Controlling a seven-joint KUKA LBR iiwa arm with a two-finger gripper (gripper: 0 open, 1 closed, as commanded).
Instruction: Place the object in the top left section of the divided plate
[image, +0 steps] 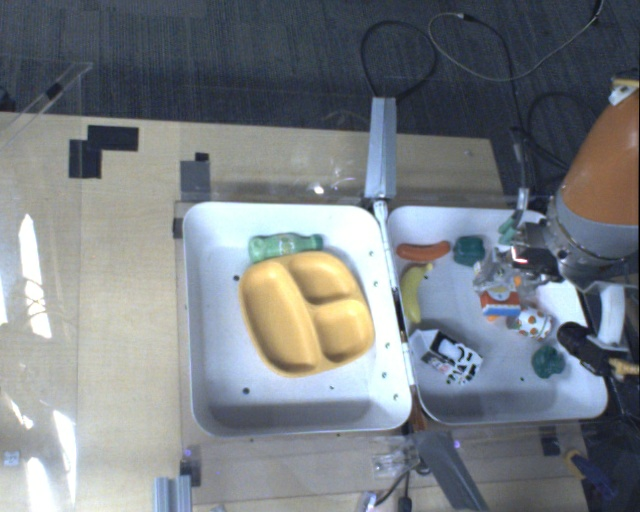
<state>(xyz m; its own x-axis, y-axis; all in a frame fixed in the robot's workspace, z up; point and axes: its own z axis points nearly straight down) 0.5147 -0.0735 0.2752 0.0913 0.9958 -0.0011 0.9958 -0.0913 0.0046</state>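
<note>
A yellow divided plate (300, 320) lies in the left bin (215, 300), with one long section on its left and two smaller ones on its right; nothing lies in them. A green bottle (285, 244) lies flat against the plate's far rim. My gripper (505, 265) hangs over the right bin (500, 400), just above a small orange, white and blue object (497, 303). The wrist hides how the gripper meets that object.
In the right bin lie a red sausage (424, 251), a banana (411, 292) by the divider, a teal lump (468, 250), a black-and-white toy (452, 356), a speckled ball (533, 322) and a dark green piece (546, 362). A metal post (382, 150) stands behind the bins.
</note>
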